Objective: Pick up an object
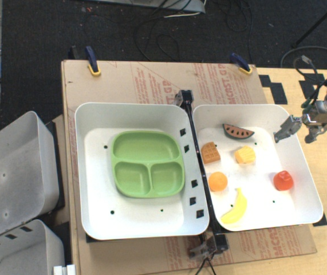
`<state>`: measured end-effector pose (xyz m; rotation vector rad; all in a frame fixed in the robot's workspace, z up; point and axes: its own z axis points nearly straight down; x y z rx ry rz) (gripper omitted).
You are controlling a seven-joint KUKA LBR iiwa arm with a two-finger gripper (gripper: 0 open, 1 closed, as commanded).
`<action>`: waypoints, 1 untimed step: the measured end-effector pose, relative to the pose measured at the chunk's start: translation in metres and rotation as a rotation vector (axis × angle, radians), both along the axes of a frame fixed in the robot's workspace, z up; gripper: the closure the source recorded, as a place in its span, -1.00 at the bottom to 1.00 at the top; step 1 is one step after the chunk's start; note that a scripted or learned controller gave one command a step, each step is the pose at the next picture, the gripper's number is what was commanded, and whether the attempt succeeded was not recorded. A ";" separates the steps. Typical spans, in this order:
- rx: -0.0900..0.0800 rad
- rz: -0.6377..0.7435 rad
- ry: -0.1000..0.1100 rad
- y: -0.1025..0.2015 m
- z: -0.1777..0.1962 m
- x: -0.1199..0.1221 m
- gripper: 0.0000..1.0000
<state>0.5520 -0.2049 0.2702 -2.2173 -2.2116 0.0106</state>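
Overhead, two white bins are seen side by side on a cardboard-covered bench [129, 76]. A green tray [148, 164] with three compartments is laid flat in the left bin [94, 171]. Six toy foods are scattered in the right bin [300, 202], all apart from one another. A watermelon slice [238, 132] is placed at the far side. A brown waffle piece [210, 153] is set near the bin's left wall, and a yellow block [244, 154] is found just right of it. An orange [217, 181] is seen nearer, with a banana [235, 207] nearer still, close to the front wall. A red pepper [283, 180] is placed towards the right wall.

The gripper [299, 130] is seen at the right bin's far right corner, over the rim, with its two dark fingers spread wide, one [287, 128] pointing into the bin. Nothing is held between them. The pepper is the closest food to it, yet well apart. Two clamps [93, 60] are fixed at the bench's far edge.
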 end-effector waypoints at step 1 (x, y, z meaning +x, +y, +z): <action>-0.003 0.003 -0.012 0.001 0.007 0.002 -1.00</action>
